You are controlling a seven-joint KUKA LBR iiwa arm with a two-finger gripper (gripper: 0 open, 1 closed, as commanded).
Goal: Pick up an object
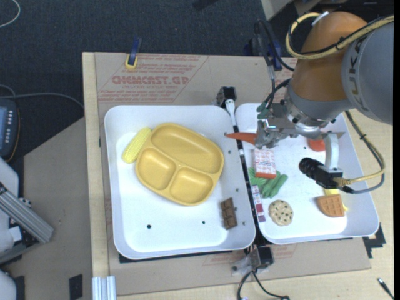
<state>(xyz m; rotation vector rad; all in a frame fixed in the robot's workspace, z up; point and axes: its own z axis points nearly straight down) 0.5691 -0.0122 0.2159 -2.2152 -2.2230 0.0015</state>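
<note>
My gripper [267,135] hangs low over the upper left part of the right bin [359,220]. It is just above an orange carrot [242,137] and a pink wafer packet [264,162]. Below the packet lie green beans [270,184] and a chocolate-chip cookie [281,212]. A waffle piece [331,205] rests near the bin's right side. A red item [317,145] peeks out beside the wrist. Nothing is visibly held.
The left bin [125,217] holds a yellow divided plate [179,162], a corn cob [136,144] and a brown chocolate bar [229,212]. A black cable fitting [315,170] from the arm hangs over the right bin. The arm's orange band [325,49] looms above.
</note>
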